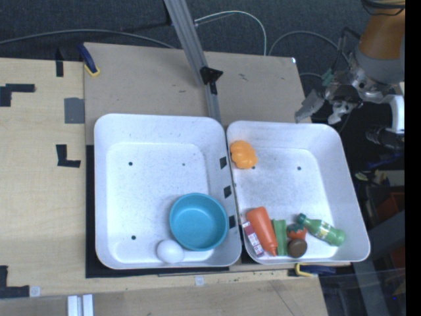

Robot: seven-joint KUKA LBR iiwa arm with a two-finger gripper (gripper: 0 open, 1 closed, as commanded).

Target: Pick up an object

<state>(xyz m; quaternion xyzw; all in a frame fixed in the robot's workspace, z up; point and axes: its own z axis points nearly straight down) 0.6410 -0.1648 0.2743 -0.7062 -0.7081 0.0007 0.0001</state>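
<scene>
The small orange rounded toy, plastic by its look (pixel 243 155), lies alone near the far left corner of the right white bin (pixel 329 176), just beside the wall it shares with the left white bin (pixel 112 176). It looks light and stiff, probably smooth enough to slip, so a pinch across its middle seems safest. The cluster at the near edge, an orange carrot-shaped toy (pixel 262 228) and a green plastic bottle (pixel 322 230) among it, is crowded and harder to grasp. The hand (pixel 322 104) hangs beyond the bin's far right corner, well apart from the toy; whether it is wide or narrow I cannot tell.
</scene>
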